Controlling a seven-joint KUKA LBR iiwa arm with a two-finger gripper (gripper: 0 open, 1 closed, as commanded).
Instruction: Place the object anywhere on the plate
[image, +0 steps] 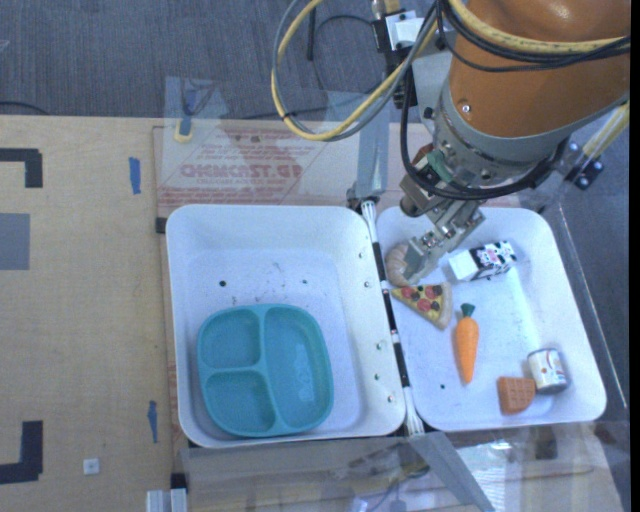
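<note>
On the wooden bench (80, 330), the left white bin (270, 235) contains a teal plate (263, 370) with three compartments, lying in its lower part. In the right bin (570, 330), the gripper (425, 250) hangs at the upper left corner, just above a tan round pastry (399, 262); if the fingers are open or closed, I cannot tell. Just below lies a pizza slice (424, 301), then a carrot (466, 343), a black-and-white carton (484, 260), an orange cracker (516, 394) and a small can (546, 369).

A carrot (466, 343) is laid beside a pizza slice (423, 301). A can (546, 369) and cracker (515, 394) are seen near the bin (575, 300) corner.
</note>
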